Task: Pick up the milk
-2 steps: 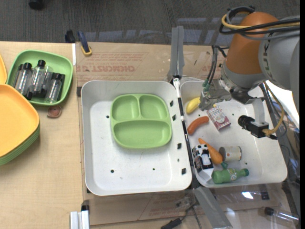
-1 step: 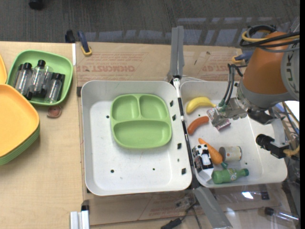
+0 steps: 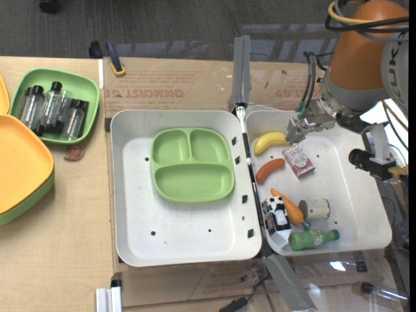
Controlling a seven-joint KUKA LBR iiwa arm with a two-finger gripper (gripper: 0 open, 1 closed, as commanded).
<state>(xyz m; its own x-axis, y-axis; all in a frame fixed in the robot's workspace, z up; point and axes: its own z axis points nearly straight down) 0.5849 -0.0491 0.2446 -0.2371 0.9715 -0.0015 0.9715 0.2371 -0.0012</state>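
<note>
Here the end effector (image 3: 296, 130) hovers at about twelve o'clock in the right bin (image 3: 354, 168), just above a small pink packet (image 3: 299, 160); whether it is clenched or released I cannot tell, and nothing visibly sits in it. Just at nine o'clock from it lies a banana (image 3: 268, 142), with an orange sausage (image 3: 270, 169) below. The milk (image 3: 275, 213), a black-and-white patterned carton, lies at seven o'clock in the bin, against the wall and touching a carrot (image 3: 290, 207), so reaching it likely needs a careful approach. A green bottle (image 3: 313, 238) lies nearby. The left bin (image 3: 130, 194) carries a green divided plate (image 3: 192, 164).

Gripper (image 3: 298, 130) above right bin (image 3: 351, 239) — milk (image 3: 275, 213) by carrot (image 3: 290, 207).
</note>
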